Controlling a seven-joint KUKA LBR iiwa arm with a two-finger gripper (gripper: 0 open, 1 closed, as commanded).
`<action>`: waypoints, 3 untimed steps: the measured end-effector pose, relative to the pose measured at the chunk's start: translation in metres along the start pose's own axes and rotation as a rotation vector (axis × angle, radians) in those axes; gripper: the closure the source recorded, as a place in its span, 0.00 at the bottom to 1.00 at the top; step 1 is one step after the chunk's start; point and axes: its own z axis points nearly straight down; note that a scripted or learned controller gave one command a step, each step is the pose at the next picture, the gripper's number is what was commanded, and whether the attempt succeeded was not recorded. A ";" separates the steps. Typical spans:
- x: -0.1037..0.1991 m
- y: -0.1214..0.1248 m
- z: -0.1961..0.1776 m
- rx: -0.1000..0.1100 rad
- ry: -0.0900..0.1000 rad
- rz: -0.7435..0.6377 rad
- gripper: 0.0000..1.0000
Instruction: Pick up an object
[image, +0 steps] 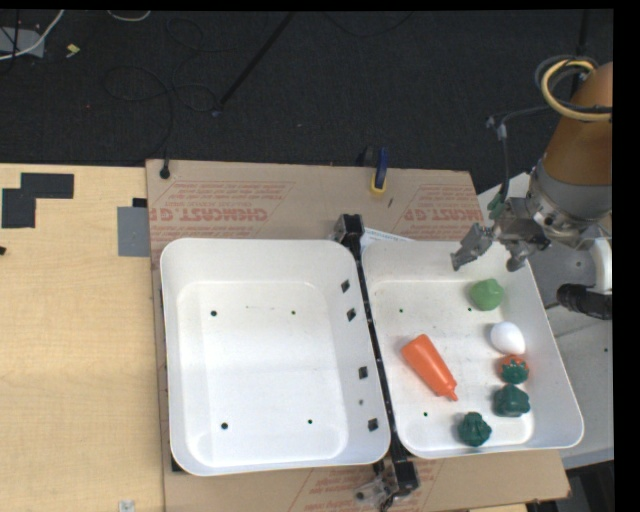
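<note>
The right bin (425, 270) holds several small objects. A light green ball (487, 294) lies near its far right side, with a white egg-shaped piece (507, 337) below it. An orange carrot-shaped piece (431, 365) lies tilted in the bin's middle. Three dark green pieces sit near the front right: one with a red rim (514, 371), one lumpy (511, 401) and one (473, 430) closest to the front wall. My gripper (491, 247) hangs open above the bin's far right corner, just beyond the green ball, with nothing between its fingers.
The left bin (190, 300) lies beside the right one, parted from it by a black clamp strip (362, 330). Both rest on a cardboard sheet (250, 200). A blue and yellow clip (379, 172) sits at the cardboard's far edge. The arm's orange band (585, 130) rises at the right.
</note>
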 end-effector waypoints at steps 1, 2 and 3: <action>0.038 -0.094 0.110 0.019 0.006 0.001 0.00; 0.002 -0.112 0.157 0.001 0.002 0.004 0.00; 0.055 -0.049 0.156 -0.004 0.002 -0.006 0.00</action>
